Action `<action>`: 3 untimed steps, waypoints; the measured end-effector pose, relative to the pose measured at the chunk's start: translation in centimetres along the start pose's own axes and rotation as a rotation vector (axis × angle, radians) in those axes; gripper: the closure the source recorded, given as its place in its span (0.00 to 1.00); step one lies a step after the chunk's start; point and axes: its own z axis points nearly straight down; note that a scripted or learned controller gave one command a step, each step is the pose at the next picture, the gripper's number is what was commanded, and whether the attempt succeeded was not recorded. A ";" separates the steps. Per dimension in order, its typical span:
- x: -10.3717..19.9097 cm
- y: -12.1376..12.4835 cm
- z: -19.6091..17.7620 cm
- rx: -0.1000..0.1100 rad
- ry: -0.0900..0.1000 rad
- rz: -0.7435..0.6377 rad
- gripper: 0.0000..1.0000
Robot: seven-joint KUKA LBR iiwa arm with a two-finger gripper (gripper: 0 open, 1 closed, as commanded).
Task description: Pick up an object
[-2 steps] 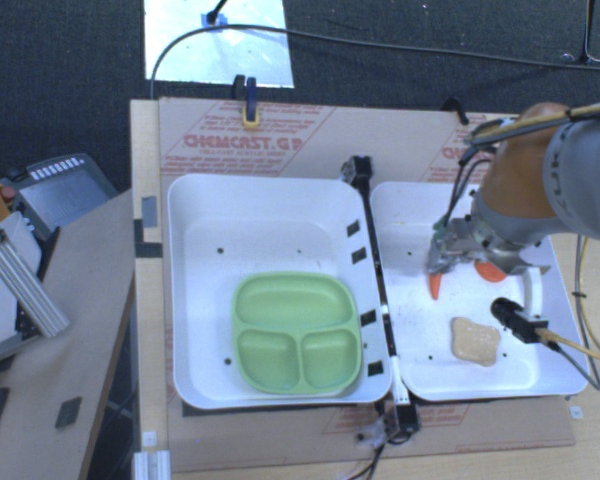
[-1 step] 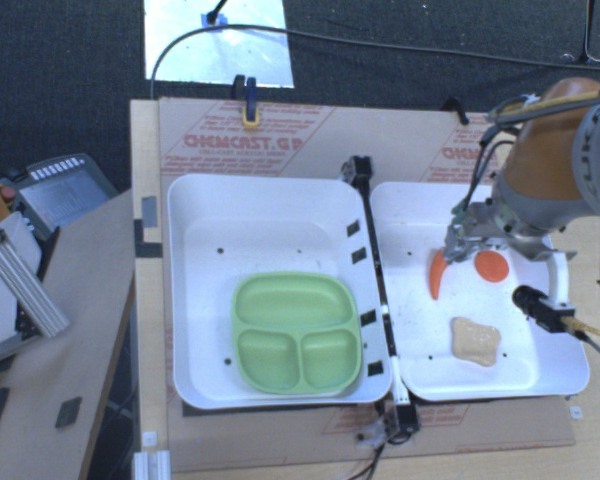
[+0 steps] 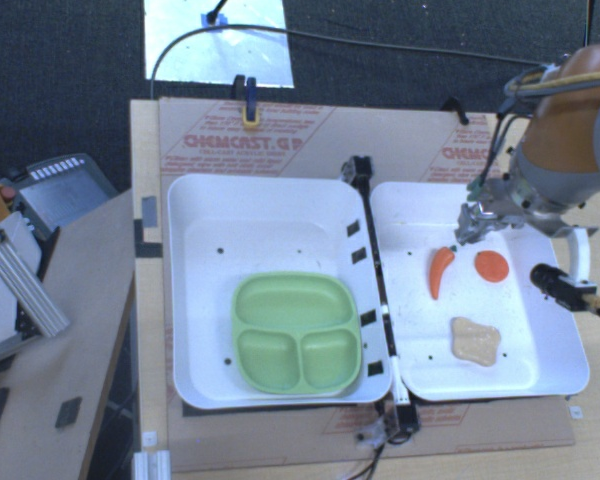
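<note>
In the right bin (image 3: 540, 378) lie three small things: an orange carrot-shaped piece (image 3: 439, 270), a round orange-red slice (image 3: 492, 266) and a beige, bread-like piece (image 3: 476, 341). My gripper (image 3: 467, 230) hangs over the back of this bin, its tip just above and right of the carrot's top end. I see nothing held in it. The arm, with its orange band (image 3: 578, 108), comes in from the upper right.
The left bin (image 3: 195, 268) holds a green divided plate (image 3: 296, 331). A black clip strip (image 3: 372, 268) joins the two bins. A black part on the arm (image 3: 555, 284) sticks out over the right bin's right side. A grey device (image 3: 60, 193) sits at far left.
</note>
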 end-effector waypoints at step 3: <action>10.5 -1.3 -3.1 0.004 0.003 -0.006 1.00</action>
